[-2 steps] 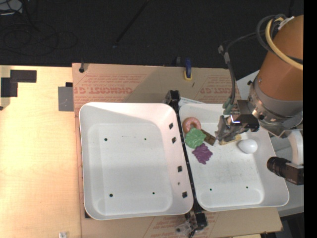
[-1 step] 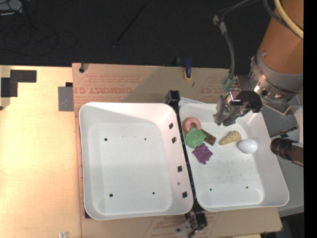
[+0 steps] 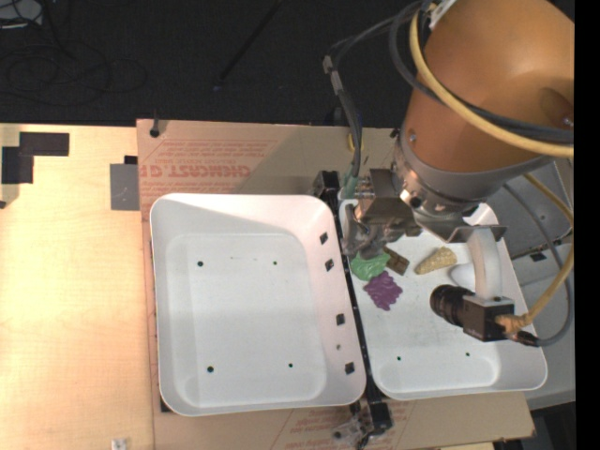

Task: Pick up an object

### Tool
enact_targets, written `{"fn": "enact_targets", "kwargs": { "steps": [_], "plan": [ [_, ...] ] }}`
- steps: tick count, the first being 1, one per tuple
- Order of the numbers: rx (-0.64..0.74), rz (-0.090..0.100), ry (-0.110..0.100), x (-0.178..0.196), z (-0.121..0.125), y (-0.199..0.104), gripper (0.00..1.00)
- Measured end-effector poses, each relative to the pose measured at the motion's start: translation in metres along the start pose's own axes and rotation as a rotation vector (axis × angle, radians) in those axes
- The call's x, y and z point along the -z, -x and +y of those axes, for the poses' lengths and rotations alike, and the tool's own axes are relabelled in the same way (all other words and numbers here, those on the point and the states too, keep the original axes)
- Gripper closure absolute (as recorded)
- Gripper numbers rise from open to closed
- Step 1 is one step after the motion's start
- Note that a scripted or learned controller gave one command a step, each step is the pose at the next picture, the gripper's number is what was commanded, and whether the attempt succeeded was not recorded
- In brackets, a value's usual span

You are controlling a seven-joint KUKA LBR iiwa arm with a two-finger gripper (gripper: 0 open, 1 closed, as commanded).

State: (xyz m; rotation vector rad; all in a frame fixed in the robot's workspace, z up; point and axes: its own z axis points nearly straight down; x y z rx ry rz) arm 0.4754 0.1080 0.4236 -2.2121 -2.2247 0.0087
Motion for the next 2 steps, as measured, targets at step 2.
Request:
{"fn": "enact_targets", "kwargs": {
  "steps": [2],
  "plan": [
    [-0.014,-0.003,-0.006,-0.153,0.000,0.040,1.00]
  ]
}}
